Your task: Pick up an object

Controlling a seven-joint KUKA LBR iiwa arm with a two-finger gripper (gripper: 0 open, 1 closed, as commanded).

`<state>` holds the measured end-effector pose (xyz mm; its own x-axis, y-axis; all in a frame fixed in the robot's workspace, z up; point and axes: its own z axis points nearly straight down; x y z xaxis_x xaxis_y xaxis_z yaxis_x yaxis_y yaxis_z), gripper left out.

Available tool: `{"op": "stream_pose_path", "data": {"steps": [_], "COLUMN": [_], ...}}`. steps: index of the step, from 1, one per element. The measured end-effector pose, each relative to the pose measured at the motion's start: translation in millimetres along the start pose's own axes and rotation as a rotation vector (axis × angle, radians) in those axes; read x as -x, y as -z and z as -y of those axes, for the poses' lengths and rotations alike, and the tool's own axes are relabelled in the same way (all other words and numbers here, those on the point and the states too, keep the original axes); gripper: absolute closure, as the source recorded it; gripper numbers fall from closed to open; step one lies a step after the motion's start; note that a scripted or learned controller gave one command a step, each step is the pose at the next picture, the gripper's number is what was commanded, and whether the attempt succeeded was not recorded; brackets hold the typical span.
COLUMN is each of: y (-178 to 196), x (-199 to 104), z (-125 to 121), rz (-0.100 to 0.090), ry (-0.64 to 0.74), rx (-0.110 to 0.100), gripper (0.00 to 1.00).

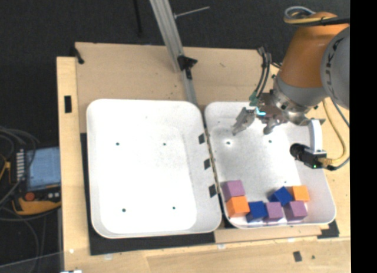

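Over the far part of the right bin (pixel 235 154), the jaws (pixel 254 123) hang with their two fingers (pixel 240 122) spread apart and nothing between them. From the camera view, the grey arm with its orange band (pixel 306 48) reaches in from the right. All the blocks lie well apart from the jaws, bunched along the near wall of the same bin: a purple block (pixel 233 188) touching an orange block (pixel 238 205), a blue block (pixel 257 210) just beside them, then a second purple block (pixel 274 210), another blue block (pixel 281 196), a small orange block (pixel 300 193) and a third purple block (pixel 296 210). The left bin (pixel 147 165) sits beside it on the surface (pixel 118 71), their rims nearly touching.
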<state>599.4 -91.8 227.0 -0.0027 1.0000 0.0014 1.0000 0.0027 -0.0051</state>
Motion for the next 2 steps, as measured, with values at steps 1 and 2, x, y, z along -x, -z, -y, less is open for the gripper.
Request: {"op": "stream_pose_path", "data": {"steps": [1,2], "y": [2.7,-53.6], "x": [0.1,11.2], "z": [-0.9,3.5], "rz": [0.0,0.003], "ry": [-0.001,-0.005], "rx": [0.006,-0.001], "gripper": [0.0,0.0]}}
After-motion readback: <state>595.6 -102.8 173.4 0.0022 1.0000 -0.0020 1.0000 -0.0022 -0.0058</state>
